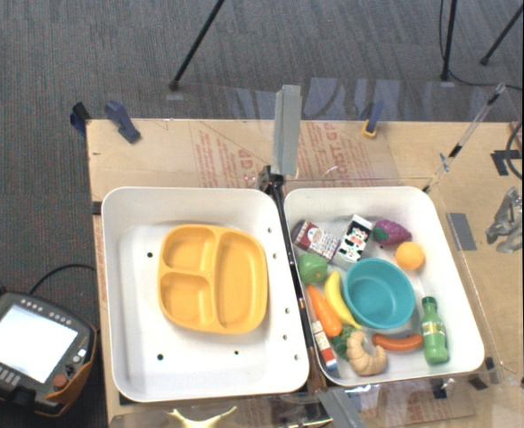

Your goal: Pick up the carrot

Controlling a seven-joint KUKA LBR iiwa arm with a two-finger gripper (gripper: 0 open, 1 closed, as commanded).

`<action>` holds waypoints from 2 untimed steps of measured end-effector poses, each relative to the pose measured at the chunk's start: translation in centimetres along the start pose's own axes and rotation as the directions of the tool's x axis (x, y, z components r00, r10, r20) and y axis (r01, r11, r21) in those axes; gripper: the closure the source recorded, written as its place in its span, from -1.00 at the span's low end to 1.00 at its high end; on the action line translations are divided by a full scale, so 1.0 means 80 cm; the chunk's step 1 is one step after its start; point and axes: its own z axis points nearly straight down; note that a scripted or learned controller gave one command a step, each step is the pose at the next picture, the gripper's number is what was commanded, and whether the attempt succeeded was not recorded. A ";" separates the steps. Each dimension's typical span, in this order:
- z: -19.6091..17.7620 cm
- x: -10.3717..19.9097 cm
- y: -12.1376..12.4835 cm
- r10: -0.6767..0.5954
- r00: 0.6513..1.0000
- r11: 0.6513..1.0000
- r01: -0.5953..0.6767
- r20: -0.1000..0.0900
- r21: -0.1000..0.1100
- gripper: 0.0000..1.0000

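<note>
Two white bins sit side by side: the left bin (pixel 119 239) holds one yellow divided plate (pixel 214 277), the right bin (pixel 440 230) a clutter of toy food. At three o'clock, past the right bin's edge, the gripper (pixel 504 224) hangs over the bench; its grip state cannot be told. One teal bowl (pixel 380 294) sits mid-bin. The single carrot (pixel 323 310) lies at nine o'clock from it, beside one banana (pixel 336 298).

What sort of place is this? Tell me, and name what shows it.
Probably a robot lab or test cell. Two white bins sit on a board with clamps, toy food such as a carrot fills one bin, and a handheld control pendant lies on the carpet.
</note>
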 end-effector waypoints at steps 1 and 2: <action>0.129 0.035 0.026 0.077 0.997 0.997 -0.077 -0.015 -0.021 1.00; 0.183 -0.040 0.035 0.260 0.965 0.965 -0.260 -0.013 -0.014 1.00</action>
